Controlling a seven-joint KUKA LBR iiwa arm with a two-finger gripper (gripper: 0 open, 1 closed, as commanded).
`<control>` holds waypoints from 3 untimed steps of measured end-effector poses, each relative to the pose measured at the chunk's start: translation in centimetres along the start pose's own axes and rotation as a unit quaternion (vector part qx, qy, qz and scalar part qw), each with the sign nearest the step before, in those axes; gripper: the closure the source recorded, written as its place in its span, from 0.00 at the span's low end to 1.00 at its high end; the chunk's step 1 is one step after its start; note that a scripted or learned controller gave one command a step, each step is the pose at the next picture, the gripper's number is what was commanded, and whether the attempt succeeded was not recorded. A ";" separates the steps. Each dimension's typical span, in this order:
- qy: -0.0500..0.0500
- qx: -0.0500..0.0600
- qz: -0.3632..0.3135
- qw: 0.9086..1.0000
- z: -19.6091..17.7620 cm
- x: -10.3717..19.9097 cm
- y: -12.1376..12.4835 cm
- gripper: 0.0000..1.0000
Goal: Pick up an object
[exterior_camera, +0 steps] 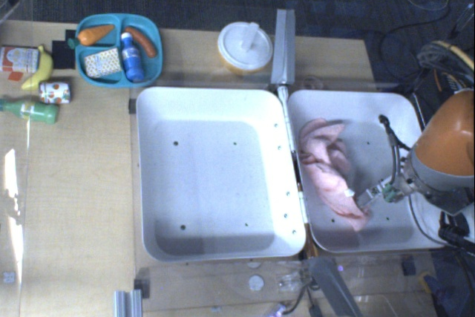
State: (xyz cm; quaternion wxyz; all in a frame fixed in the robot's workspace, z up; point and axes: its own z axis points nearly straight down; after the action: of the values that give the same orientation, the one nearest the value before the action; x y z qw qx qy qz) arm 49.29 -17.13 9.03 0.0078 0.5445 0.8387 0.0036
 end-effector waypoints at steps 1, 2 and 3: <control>0.001 -0.001 -0.047 0.999 0.1 4.4 9.3 0.00; 0.002 0.006 0.151 0.989 -1.8 1.5 12.7 0.00; 0.002 0.006 0.173 0.985 -9.3 1.9 16.4 0.00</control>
State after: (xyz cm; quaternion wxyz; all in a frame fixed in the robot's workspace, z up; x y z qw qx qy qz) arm 63.35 -8.71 18.53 0.0022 0.6818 0.7316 0.0013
